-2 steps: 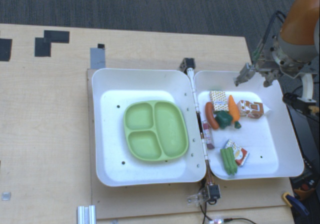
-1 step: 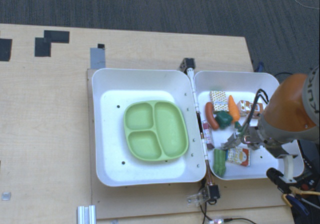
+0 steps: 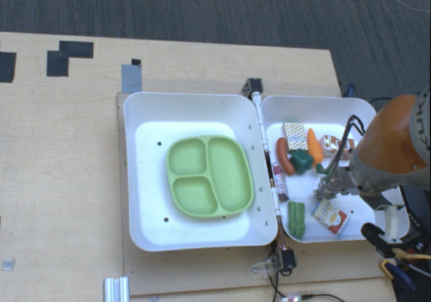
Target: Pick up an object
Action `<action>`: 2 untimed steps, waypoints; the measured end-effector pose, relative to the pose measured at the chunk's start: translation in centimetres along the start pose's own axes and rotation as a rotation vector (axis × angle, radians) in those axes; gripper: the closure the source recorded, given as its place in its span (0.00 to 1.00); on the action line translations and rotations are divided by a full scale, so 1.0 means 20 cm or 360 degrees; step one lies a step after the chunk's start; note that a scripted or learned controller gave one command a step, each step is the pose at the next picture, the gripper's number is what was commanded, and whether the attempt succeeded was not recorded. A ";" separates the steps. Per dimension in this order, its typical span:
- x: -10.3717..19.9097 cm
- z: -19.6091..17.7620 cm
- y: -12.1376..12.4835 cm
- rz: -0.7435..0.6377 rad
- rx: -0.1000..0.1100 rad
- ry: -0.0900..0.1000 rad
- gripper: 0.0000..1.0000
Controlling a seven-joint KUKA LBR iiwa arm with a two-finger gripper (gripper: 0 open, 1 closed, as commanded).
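Note:
The right bin holds several small items. A patterned box, an orange carrot, a red sausage and a dark green piece cluster in its far left part. A green pickle lies at the near left, and a white and red packet lies beside it. My gripper hangs low over the middle of this bin, just above that packet and right of the green piece. The orange wrist band hides the bin's right side. Nothing shows as held.
The left bin holds a light green divided plate. A metal clamp strip runs between the two bins. A small wrapped bar lies along the right bin's left wall. Cables and tools lie at the bench's near right corner.

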State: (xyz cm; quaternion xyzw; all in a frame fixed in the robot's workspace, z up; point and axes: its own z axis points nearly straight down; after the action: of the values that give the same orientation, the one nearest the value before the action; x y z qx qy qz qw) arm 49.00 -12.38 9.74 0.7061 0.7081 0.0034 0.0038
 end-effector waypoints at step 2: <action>0.00 -0.05 0.01 -0.0002 -0.0005 0.0000 1.00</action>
State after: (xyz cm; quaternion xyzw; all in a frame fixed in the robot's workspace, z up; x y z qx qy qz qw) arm 49.14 -12.33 10.79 0.7056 0.7085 0.0045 0.0050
